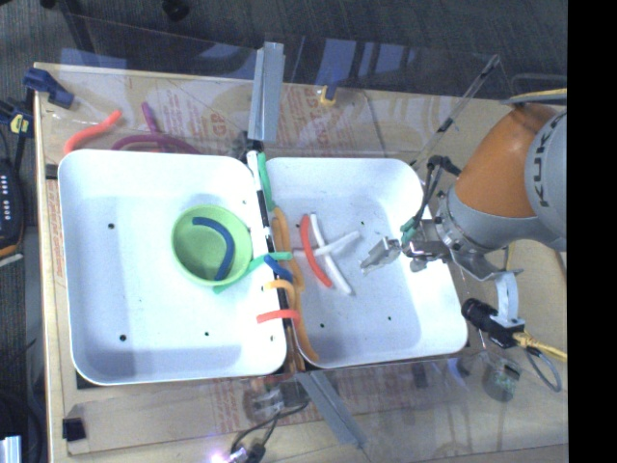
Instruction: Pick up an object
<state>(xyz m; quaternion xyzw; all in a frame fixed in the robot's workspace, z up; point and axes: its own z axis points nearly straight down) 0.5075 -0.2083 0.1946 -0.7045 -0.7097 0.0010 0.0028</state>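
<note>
The right bin point(424, 326) holds a red curved strip point(314, 251) crossed by a white stick point(336, 247). A tan curved strip point(295, 309) lies along that bin's left wall. My gripper point(380, 255) hangs low over the right bin's middle, just right of the white stick's end, with nothing visibly in it. In the left bin point(106, 326) sits a green bowl point(209, 246) with a blue curved piece point(227, 242) inside. The grey arm with its orange band point(501, 177) reaches in from the right.
Small orange, green, blue and red pieces point(277, 283) rest on the rims between the bins. Behind the left bin lie an orange strip point(92, 131) and a purple tube point(154, 143). Cables and a connector point(492, 321) hang by the right bin's right edge.
</note>
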